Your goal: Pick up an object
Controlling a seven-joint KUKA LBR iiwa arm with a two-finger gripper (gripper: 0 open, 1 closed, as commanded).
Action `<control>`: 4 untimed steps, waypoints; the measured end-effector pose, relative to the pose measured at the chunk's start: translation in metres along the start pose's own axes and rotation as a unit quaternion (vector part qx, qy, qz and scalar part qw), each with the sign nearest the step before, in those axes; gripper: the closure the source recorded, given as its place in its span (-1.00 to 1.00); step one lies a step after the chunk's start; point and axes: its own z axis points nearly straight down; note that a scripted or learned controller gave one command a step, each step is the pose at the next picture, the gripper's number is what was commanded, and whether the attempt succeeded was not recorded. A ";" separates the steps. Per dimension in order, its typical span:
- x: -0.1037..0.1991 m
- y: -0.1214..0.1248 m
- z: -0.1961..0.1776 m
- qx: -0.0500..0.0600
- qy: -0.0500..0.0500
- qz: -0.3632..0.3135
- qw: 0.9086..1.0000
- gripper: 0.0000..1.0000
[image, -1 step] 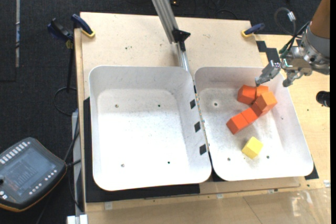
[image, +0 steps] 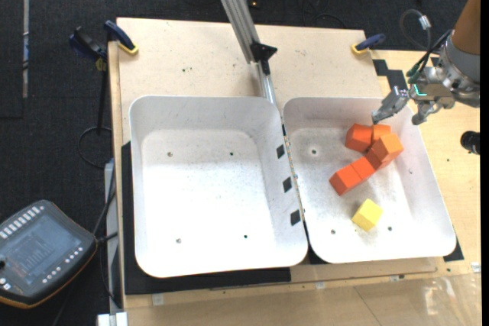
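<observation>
My pincer (image: 401, 109) hangs over the upper right part of the right bin (image: 432, 187), near its far rim, with the two fingers spread apart and nothing between them: released, no grasp yet. The candidate objects all lie in this bin, none in the left bin (image: 153, 164). Nearest is a cluster of orange blocks (image: 373, 143), sitting just below and slightly left of my fingertips as the camera sees it; the upper blocks touch one another. A longer orange block (image: 351, 175) trails off from the cluster toward the lower left, its long axis running diagonally, upper right to lower left. A yellow block (image: 367, 214) sits apart, further toward the near edge of the bin. Judgement: the cluster is the closest target, a short move down and left. Risk noted: blocks packed together leave little room for a finger to slide in; the isolated yellow block would offer cleaner access but lies farther away.
</observation>
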 end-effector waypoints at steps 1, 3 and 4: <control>-0.002 0.003 0.044 0.002 0.001 0.001 1.000 -1.00; 0.004 0.012 0.103 -0.011 -0.004 0.000 1.000 -1.00; 0.003 0.013 0.095 -0.012 -0.005 0.001 1.000 1.00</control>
